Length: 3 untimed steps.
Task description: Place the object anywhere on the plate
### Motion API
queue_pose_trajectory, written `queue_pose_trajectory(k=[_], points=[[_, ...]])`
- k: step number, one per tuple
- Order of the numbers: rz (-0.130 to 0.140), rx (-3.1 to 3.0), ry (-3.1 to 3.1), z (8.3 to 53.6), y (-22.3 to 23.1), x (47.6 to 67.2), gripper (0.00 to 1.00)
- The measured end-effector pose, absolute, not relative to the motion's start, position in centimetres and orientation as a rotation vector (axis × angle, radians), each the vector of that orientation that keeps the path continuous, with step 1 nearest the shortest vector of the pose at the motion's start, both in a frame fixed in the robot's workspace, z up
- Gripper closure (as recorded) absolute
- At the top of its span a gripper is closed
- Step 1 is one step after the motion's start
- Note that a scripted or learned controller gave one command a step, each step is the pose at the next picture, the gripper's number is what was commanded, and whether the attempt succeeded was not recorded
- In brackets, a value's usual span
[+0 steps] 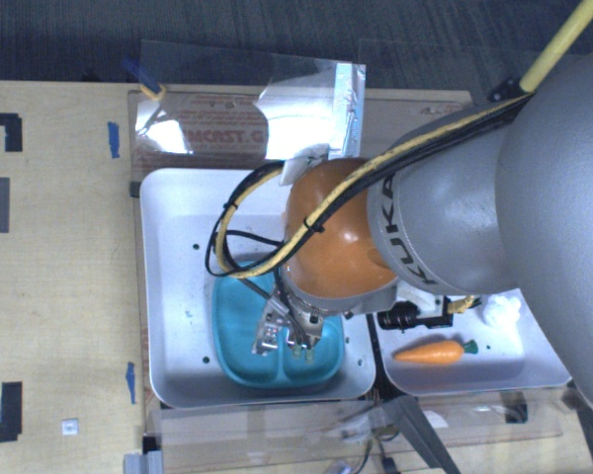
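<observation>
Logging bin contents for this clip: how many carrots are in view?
1. The carrot lies in the right bin, beside the left bin holding the blue plate. The arm covers much, so more may be hidden.

This is a robotics lab: a plywood bench (59,294) marked with black tape squares and blue tape tabs, two white bins (168,265) at its right edge, and a cabled industrial arm (494,196) overhead.

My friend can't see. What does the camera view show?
A grey robot arm's gripper hangs over a blue plate in the left white bin. A toy carrot lies in the right bin.
</observation>
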State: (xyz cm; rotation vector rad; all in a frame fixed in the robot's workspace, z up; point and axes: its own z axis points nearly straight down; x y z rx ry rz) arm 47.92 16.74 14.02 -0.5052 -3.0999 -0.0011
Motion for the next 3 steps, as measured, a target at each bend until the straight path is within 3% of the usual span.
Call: queue_pose_trajectory(k=[1, 2, 3], points=[[0.001, -0.361, -3.121, 14.4, 9.2, 48.0, 1.00], [-0.001, -0.357, -3.121, 14.4, 9.3, 48.0, 0.00], [-0.006, -0.359, -3.125, 15.5, 9.4, 48.1, 1.00]])
